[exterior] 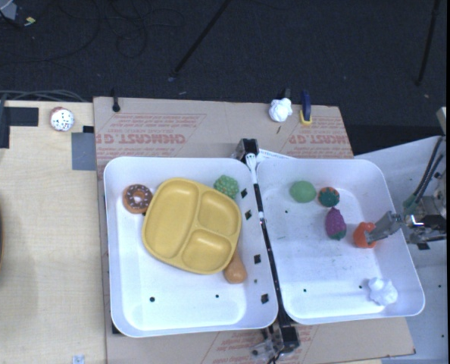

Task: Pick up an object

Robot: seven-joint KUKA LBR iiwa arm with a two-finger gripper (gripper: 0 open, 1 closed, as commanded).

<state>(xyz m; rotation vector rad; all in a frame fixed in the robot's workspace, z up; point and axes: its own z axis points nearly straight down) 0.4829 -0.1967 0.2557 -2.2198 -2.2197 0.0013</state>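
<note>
We see two white bins side by side on the desk. The left bin (pixel 126 294) holds a yellow divided tray (pixel 192 224), tilted in plan, with a chocolate doughnut (pixel 138 198) just beside its upper-left edge, a green bumpy piece (pixel 226 186) at its upper-right corner and a small orange-brown piece (pixel 235 271) touching its lower-right edge.

In the right bin (pixel 316 294) we find a light green ball (pixel 302 192), a small red-and-green fruit (pixel 329 196) just beside it, a purple fruit (pixel 335 224) below those, and a crumpled white object (pixel 381 290) near the lower-right corner.

The claw (pixel 378 230) reaches in over the right rim of this bin, and an orange-red object (pixel 362 236) sits right at its tip, near the purple fruit. We cannot tell whether the claw is wide or narrow, nor whether it actually grips the orange-red object
</note>
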